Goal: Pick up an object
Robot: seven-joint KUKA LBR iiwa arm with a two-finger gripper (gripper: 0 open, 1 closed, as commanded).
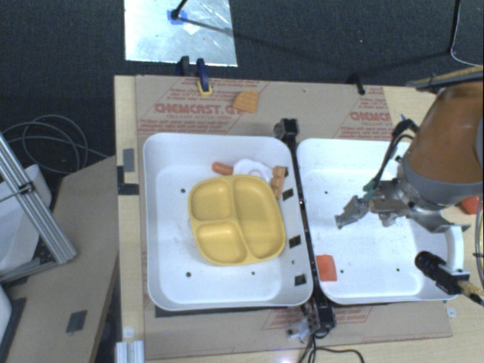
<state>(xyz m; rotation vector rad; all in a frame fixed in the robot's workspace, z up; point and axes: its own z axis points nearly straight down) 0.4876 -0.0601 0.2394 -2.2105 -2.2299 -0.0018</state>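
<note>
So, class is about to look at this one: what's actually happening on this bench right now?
A grey robot arm reaches in from the right, its pincer hovering over the right bin. Nothing is visibly between its fingers. A small orange block lies in that bin near its front left corner. The left bin holds a yellow divided tray, with an orange sausage-shaped piece, a white item and a small tan piece behind it. No pick has succeeded yet.
</note>
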